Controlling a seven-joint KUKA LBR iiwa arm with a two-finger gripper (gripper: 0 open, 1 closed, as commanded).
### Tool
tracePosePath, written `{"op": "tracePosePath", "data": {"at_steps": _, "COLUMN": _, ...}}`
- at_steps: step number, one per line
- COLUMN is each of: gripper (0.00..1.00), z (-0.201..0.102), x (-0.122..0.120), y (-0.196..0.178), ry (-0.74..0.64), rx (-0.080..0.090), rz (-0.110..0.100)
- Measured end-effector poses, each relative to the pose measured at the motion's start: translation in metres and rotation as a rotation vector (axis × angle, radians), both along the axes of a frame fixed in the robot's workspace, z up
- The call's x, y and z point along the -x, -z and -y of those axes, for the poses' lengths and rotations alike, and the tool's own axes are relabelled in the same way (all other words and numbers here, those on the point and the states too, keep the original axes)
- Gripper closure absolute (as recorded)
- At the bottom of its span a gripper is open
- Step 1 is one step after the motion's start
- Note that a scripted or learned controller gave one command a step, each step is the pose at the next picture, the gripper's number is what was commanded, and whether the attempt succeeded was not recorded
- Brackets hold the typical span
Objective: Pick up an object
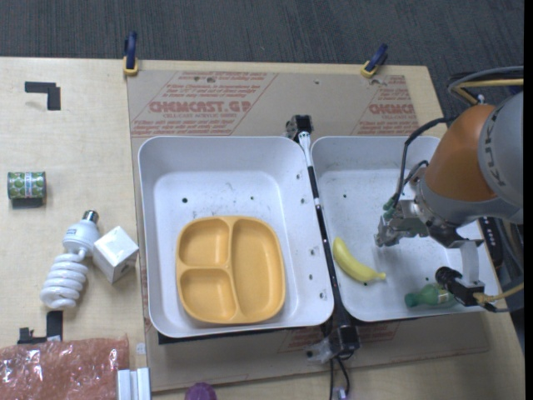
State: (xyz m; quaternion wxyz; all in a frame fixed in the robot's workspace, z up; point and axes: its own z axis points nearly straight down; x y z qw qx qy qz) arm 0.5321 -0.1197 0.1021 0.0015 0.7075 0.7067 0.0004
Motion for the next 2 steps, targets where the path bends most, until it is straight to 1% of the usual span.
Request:
{"op": "tracePosePath", "data": {"at_steps": 1, "gripper": 1.00, "z": 0.017, "x": -0.021, "y": 0.010, "ry": -0.002, "rx": 0.000, "rz": -0.002}}
{"op": "tracePosePath", "data": {"at_steps": 2, "gripper": 1.00, "z": 0.069, "x": -0.035, "y": 0.009, "ry": -0.002, "rx": 0.000, "rz": -0.001}}
